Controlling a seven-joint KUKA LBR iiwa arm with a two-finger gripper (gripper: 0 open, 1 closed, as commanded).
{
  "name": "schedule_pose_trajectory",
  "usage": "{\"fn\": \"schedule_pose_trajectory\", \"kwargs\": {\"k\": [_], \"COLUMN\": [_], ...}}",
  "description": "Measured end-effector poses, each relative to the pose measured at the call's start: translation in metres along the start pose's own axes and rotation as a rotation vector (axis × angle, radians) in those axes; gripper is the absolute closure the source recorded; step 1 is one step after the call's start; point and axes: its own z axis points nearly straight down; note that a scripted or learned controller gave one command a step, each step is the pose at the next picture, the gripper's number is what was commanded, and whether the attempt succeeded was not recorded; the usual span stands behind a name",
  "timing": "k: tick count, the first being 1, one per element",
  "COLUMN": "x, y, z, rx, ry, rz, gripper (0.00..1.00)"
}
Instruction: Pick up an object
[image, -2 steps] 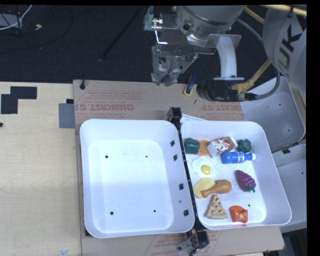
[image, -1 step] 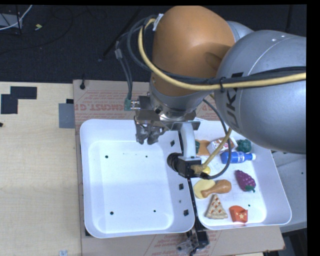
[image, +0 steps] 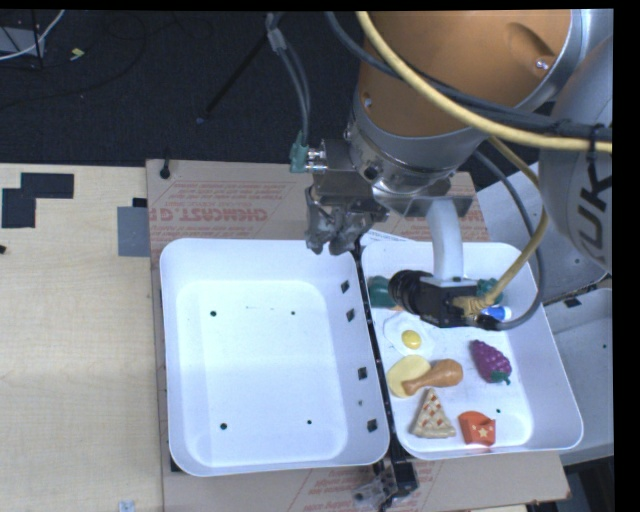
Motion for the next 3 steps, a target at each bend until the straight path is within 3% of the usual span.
{"fn": "schedule_pose_trajectory", "kwargs": {"k": [1,2,3], "x": [0.0,0.001,0.063], "y": [-0.037,-0.036,-0.037], "z": [-0.069,-0.065,-0.008], "rx": [0.003,0.008,0.014], "ry": [-0.001,-0.004,-0.006], "rz": [0.0,-0.002,-0.004], "gripper": [1.0,0.0,0.0]}}
